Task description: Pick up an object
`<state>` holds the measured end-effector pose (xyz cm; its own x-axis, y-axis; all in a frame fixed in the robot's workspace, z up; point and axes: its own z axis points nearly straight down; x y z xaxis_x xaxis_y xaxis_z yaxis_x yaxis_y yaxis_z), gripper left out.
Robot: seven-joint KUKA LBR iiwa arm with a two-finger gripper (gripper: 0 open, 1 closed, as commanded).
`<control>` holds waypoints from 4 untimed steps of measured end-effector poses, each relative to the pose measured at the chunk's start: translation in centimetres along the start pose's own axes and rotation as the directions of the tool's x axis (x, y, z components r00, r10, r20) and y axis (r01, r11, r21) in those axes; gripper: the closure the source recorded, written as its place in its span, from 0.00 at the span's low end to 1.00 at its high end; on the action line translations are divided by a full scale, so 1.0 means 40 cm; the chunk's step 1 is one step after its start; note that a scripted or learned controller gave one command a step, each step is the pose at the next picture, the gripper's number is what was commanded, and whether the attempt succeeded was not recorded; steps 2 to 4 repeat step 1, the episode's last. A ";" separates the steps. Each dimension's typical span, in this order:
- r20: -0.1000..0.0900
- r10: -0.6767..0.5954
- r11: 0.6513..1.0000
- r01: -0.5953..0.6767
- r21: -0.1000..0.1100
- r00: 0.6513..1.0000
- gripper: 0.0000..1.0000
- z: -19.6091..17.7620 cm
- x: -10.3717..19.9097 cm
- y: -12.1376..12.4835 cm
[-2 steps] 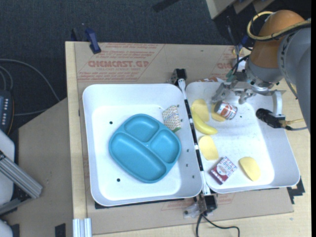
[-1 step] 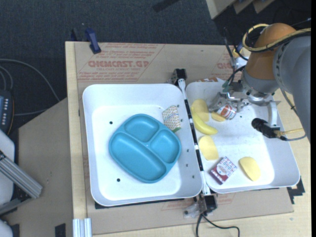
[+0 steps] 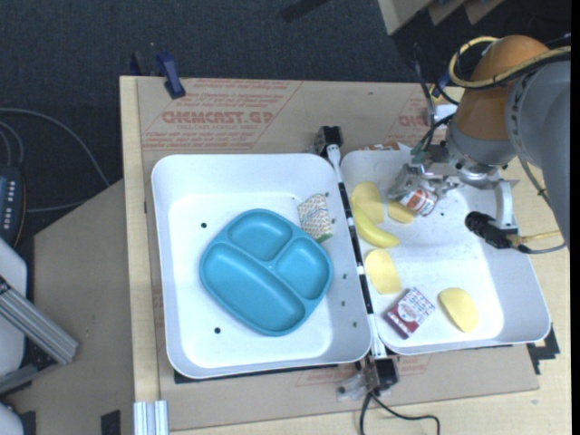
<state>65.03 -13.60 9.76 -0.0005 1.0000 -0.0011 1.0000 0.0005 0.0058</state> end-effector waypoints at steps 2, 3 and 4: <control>-0.002 -0.001 1.000 0.001 0.007 1.000 1.00 -0.220 0.188 -0.149; -0.002 -0.001 1.000 0.001 0.007 1.000 1.00 -0.220 0.188 -0.149; -0.002 -0.001 1.000 0.001 0.007 1.000 1.00 -0.220 0.188 -0.149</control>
